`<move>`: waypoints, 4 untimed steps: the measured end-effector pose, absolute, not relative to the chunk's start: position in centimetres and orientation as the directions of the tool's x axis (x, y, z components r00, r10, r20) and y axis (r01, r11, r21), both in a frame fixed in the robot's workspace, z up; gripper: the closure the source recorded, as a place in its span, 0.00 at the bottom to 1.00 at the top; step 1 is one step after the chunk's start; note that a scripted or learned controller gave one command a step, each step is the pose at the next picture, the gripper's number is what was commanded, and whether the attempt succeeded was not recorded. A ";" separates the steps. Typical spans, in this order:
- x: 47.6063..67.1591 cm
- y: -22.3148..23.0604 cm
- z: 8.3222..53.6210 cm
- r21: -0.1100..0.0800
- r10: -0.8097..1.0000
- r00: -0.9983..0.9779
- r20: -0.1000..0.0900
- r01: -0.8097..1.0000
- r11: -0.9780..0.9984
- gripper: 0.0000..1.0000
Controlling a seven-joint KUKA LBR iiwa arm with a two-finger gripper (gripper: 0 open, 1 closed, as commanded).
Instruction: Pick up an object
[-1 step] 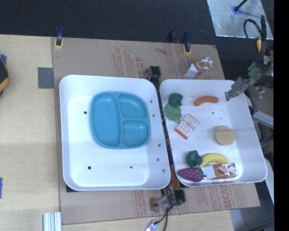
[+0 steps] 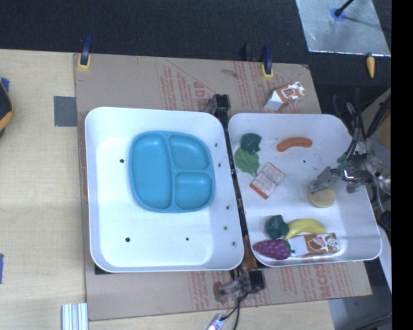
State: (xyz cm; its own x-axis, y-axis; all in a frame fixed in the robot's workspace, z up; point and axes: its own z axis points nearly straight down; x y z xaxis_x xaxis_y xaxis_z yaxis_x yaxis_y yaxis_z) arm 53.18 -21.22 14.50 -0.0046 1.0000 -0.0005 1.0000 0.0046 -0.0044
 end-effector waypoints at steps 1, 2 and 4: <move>55.6 -21.2 9.1 -0.005 1.000 -0.005 0.000 1.000 0.005 0.00; 55.6 -21.3 10.2 -0.006 1.000 -0.008 -0.001 1.000 0.008 1.00; 65.1 -11.1 9.2 -0.003 1.000 -0.005 0.000 1.000 0.005 1.00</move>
